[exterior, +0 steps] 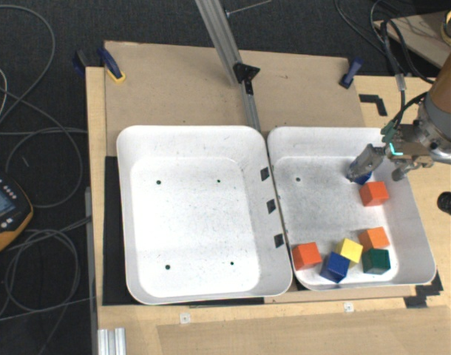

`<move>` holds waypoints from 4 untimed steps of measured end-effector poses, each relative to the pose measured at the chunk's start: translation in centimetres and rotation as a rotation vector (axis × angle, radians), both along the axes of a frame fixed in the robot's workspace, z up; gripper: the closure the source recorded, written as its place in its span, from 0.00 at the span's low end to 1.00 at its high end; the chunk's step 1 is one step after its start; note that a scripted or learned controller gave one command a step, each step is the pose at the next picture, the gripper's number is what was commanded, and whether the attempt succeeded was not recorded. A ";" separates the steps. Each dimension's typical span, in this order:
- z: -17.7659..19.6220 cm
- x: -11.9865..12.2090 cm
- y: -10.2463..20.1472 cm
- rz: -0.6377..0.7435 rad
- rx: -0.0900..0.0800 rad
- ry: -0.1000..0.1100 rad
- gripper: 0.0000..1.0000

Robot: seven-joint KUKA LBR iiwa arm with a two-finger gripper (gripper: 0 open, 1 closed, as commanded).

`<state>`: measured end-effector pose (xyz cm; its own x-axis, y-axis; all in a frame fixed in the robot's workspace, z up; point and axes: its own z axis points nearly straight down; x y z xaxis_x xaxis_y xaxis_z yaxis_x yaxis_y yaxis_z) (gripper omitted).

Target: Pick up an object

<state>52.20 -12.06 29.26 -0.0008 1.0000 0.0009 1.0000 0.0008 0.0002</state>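
Dark carpet strewn with black cables surrounds a pale wooden counter (174, 87) carrying two shallow white bins side by side. Taking the right bin (425, 261) as the landmark: the left bin (133, 150) sits just beside it on its left, their rims touching along a seam marked by small black clips. A grey metal rail (218, 28) runs diagonally down from the far edge of the scene and ends near the far end of that seam. Two blue clamps (112, 63) grip the counter's far edge, well beyond the right bin.

Inside the right bin, six small blocks lie loose. An orange block (374, 193) sits alone near the bin's middle, toward its right wall. Along the near wall cluster five more: an orange cube (307, 255) at the left, a blue cube (334, 266) next to it, a yellow cube (351, 250) touching the blue one, a green cube (375, 260) to the right, and another orange piece (373, 237) just behind the green.

The arm reaches in over the bin's right wall. Its gripper (378, 166) hangs just above the lone orange block, on its far side, with the two fingers spread apart and nothing seen between them. A bit of blue shows at the left fingertip; I cannot tell what it is.
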 end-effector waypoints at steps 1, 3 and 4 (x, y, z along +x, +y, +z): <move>-6.0 -0.6 0.5 -0.001 0.001 0.007 0.00; -15.7 1.0 0.3 -0.001 0.002 0.007 0.00; -14.3 1.2 0.3 0.000 0.000 -0.001 1.00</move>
<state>53.37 -11.78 14.98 -0.0003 1.0000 0.0012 1.0000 0.0003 0.0015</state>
